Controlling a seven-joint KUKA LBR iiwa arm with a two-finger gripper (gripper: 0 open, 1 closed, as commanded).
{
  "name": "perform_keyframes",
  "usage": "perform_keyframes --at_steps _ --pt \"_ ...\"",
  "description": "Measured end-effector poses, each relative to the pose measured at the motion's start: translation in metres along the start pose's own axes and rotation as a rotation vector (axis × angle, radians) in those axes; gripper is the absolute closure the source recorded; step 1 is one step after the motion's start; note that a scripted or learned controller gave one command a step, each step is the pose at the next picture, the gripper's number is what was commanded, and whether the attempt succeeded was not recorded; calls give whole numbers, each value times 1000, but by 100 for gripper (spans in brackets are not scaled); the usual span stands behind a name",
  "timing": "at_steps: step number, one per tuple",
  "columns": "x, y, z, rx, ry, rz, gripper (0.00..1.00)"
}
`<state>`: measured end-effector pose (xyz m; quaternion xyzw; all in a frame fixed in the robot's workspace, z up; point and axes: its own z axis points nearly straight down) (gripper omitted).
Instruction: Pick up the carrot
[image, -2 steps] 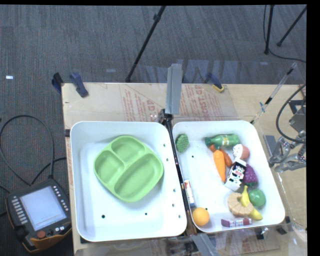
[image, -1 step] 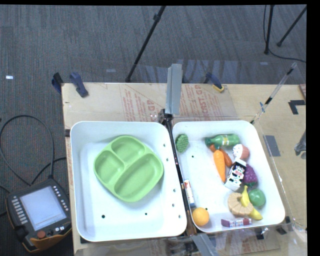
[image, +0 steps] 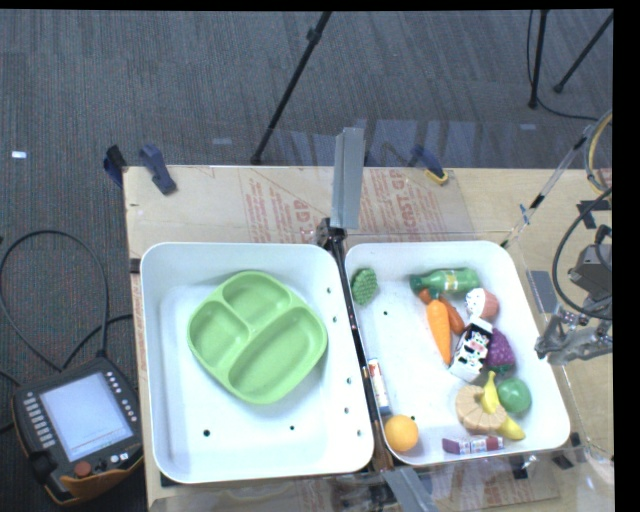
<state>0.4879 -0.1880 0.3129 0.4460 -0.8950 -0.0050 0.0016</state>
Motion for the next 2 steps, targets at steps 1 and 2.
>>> perform_keyframes --at_steps 1,2 --pt "13 -21 -53 11 -2 -118 100" --pt "6 10 8 2 0 -97 100"
